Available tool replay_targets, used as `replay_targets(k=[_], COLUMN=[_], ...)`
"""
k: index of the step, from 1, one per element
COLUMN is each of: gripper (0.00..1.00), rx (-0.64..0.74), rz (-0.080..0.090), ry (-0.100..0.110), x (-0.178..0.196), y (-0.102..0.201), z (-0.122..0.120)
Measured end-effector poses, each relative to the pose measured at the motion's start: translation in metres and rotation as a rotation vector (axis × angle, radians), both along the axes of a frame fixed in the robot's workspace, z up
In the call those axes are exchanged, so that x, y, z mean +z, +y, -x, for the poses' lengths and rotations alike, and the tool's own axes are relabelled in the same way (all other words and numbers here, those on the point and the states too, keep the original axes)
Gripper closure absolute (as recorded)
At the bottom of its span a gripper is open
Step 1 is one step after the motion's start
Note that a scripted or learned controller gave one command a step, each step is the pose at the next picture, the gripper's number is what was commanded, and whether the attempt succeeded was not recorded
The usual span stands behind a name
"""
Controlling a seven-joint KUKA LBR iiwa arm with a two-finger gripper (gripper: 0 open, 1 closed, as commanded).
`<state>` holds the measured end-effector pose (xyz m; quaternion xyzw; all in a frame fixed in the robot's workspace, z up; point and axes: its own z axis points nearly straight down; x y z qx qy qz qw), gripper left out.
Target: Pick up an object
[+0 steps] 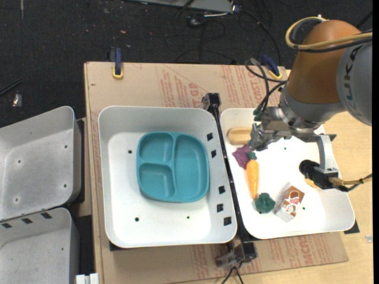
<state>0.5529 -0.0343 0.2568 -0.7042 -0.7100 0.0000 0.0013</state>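
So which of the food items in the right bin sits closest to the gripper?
The purple piece, directly beside the gripper at the bin's left wall. The carrot, green piece and small carton all lie further down.

Grey arm (331, 93), orange band (glossy), black cables looped around wrist.

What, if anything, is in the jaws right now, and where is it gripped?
It cannot be told. The gripper sits low over the purple item and the carrot's top end in the right bin, hiding any contact.
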Motion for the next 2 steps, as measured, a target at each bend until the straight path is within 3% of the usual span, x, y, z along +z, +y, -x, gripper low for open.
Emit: replay_targets(k=[2], gripper=[1.0], rx=[0.0], rz=[0.001], ry=[0.001], x=[0.004], y=[0.106], z=[0.034])
